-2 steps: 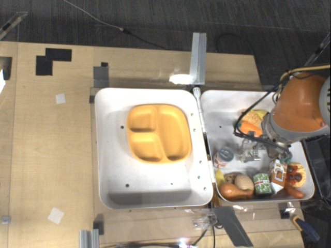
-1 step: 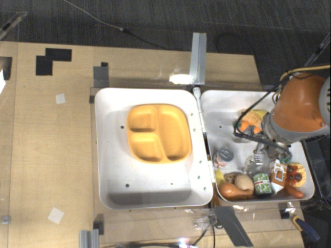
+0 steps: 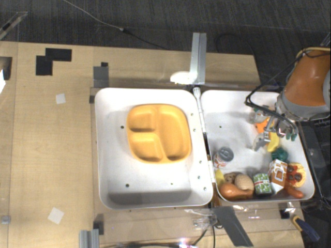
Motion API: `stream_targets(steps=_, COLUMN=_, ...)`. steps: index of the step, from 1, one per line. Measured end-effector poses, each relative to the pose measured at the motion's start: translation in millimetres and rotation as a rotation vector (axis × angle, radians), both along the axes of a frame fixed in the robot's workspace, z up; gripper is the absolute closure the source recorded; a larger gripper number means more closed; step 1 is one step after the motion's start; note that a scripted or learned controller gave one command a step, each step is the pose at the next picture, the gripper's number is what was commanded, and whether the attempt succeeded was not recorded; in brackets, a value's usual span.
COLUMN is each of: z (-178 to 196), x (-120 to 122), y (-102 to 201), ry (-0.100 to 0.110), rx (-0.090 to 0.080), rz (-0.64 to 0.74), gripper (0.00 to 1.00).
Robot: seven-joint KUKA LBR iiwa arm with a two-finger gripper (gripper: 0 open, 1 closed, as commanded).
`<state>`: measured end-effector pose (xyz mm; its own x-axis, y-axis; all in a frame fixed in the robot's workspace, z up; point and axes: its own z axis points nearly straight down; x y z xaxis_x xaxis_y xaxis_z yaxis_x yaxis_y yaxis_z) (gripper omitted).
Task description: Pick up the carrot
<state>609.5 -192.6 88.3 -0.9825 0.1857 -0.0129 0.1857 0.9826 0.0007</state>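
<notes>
One orange carrot point(image 3: 262, 124) sits high in the right bin point(image 3: 227, 107), at the frame's right, directly under the gripper point(image 3: 269, 130) and touching it; its long axis is hidden. Whether the claw is released or clenched cannot be told from this view.

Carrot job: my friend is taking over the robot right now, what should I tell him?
Gripper: low in the right bin, near its right side; can't tell whether it grips anything.
Carrot: an orange piece sits right at the gripper, probably the carrot, partly hidden.
Other toy food is piled along the bin's near edge. The yellow divided plate lies in the left bin.
Done: arm reached in.
Left: confirm the grip, lift the carrot.
</notes>
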Motion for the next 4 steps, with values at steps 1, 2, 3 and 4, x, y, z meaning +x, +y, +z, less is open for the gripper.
stream_targets(steps=1, z=0.3, x=6.2, y=56.7, ry=0.001, rx=0.003, rz=-0.104, gripper=0.00)
stream_targets(steps=2, z=-0.2, x=42.8, y=93.3, ry=0.005, rx=0.005, rz=-0.207, gripper=0.00)
stream_targets(steps=3, z=-0.4, x=41.3, y=79.8, ry=0.001, rx=0.008, rz=-0.697, gripper=0.00)
stream_targets(steps=4, z=13.2, x=44.5, y=81.2, ry=-0.009, rx=0.010, rz=-0.688, gripper=1.00)
